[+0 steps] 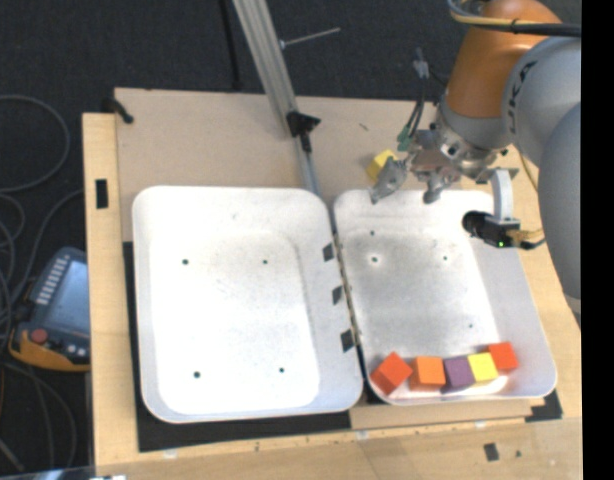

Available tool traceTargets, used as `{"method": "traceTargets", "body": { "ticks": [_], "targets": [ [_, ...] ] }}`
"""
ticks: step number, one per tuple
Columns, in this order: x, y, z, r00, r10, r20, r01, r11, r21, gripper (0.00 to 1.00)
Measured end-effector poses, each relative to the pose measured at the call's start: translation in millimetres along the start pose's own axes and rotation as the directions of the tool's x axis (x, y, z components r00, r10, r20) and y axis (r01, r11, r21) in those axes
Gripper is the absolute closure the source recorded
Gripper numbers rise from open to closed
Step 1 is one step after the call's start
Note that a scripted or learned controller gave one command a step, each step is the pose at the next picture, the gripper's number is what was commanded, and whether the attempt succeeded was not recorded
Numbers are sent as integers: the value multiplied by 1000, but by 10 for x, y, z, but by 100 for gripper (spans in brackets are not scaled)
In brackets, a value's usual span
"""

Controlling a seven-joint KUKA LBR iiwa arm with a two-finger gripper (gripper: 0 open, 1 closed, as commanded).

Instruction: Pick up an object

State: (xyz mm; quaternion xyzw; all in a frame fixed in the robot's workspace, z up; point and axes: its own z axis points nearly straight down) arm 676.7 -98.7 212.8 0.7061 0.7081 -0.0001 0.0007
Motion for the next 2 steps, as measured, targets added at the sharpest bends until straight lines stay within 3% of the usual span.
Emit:
{"method": "traceTargets", "body": {
  "ticks": [1, 2],
  "targets": [
    [-154, -678, -211, 1000, 6, 1, -6, 1000, 0, 0],
    [516, -1140, 182, 1000, -3, -4, 3, 1000, 6, 0]
  ]
}}
